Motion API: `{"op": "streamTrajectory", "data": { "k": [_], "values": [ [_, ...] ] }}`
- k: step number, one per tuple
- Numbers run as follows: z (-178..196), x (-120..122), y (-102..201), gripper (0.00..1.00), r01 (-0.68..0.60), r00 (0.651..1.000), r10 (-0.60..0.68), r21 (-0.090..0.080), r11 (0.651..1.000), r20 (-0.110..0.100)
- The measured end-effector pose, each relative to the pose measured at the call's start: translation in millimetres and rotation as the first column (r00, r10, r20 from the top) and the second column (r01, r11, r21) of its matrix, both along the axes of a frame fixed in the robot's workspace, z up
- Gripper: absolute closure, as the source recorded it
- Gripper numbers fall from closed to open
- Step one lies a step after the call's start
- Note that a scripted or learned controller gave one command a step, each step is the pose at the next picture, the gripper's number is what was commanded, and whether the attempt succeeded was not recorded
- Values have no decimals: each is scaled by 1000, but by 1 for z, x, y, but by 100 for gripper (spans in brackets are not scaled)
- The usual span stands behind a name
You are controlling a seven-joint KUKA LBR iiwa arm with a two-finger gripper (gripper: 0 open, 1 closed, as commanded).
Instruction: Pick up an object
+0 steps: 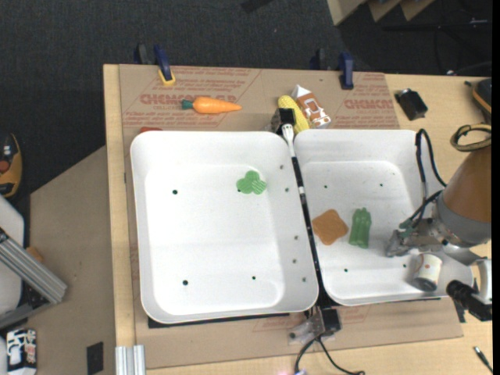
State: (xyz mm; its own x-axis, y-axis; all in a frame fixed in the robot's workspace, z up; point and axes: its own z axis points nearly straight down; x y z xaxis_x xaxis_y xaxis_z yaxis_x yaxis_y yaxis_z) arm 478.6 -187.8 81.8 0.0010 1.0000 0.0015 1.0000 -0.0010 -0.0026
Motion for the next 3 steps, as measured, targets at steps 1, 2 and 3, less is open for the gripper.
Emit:
{"op": "streamTrajectory", "data": {
  "k": [1, 2, 3],
  "values": [
    [11, 20, -15, 100, -2, 1000, 2, -4, 1000, 6],
    [3, 83, -28, 100, -3, 1000, 3, -5, 1000, 9],
    [14, 81, -28, 100, -2, 1000, 2, -5, 1000, 7]
  ]
}}
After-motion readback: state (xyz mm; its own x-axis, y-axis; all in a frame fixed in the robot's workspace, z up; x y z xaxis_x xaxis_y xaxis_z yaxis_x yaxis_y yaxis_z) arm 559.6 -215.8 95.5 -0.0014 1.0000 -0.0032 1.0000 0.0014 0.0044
